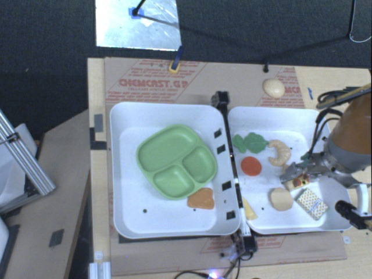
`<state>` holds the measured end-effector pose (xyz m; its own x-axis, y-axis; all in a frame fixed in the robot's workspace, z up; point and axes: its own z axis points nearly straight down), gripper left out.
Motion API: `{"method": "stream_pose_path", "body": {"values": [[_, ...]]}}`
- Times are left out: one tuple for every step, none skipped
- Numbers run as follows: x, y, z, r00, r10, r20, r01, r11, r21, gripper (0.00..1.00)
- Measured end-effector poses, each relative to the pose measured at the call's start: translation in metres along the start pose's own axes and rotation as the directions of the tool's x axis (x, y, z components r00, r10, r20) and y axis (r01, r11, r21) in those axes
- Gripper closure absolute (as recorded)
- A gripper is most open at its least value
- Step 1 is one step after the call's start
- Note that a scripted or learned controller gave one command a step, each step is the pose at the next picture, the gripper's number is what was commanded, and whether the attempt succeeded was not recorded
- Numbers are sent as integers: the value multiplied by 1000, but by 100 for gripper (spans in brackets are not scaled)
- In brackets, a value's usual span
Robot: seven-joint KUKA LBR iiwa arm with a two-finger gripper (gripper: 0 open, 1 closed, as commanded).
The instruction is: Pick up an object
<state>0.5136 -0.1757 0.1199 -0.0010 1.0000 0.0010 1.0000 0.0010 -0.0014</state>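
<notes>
My gripper (292,173) is low in the right bin (273,116), reaching in from the right on the grey and orange arm (350,137). It sits just above a small yellow and red object (300,182), partly hiding it. Close by are a tan croissant (280,151) up and to the left, a red disc (251,165) to the left, a beige round piece (281,199) below, and a checkered box (311,203) at the lower right. A green leafy toy (250,142) lies further left.
The left bin (125,173) holds a green divided plate (176,161) and an orange piece (201,199). A yellow wedge (249,210) lies by the divider between the bins. A beige egg-like object (273,88) rests on the board behind the right bin.
</notes>
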Motion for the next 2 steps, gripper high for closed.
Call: {"method": "stream_pose_path", "body": {"values": [[-2,2,33,1000,2,5,-2,1000,-6,0],[-4,5,18,1000,3,12,-3,1000,-20,100]]}}
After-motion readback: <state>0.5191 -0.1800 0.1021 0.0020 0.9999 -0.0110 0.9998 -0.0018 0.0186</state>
